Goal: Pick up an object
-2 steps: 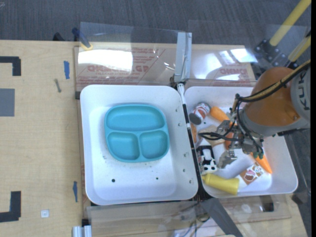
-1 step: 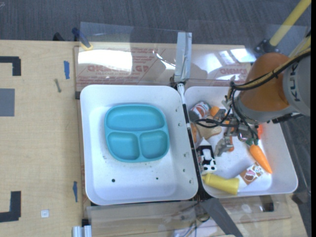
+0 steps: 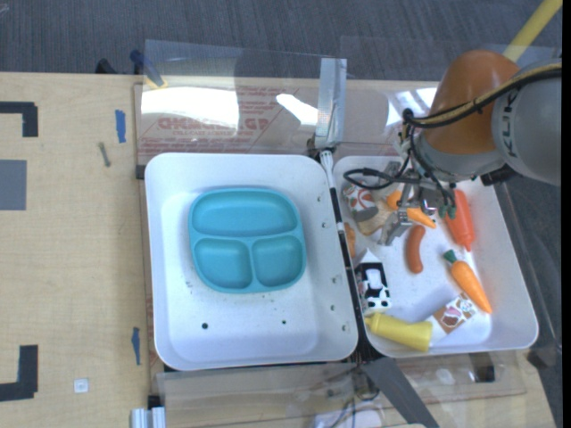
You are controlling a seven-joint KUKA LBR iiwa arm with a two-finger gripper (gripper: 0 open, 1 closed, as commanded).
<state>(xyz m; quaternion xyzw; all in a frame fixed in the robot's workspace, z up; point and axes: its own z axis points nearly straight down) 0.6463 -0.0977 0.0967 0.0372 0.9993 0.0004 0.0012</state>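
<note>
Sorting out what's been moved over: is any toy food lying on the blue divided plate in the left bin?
No, the blue divided plate has all three compartments bare; the carrots and yellow piece lie in the right bin.

Divided tray (image 3: 247, 239) in left bin (image 3: 169, 185); toy foods (image 3: 467, 279) in right bin (image 3: 513, 266)

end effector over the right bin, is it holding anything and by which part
Cannot be told. The end effector sits low in the right bin among the toy food, next to the sausage, but nothing is clearly seen between its tips.

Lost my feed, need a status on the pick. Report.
Tool low in right bin, among toy food. Sausage just below it, carrot nearby. Grasp unconfirmed. Teal tray in left bin.
</note>
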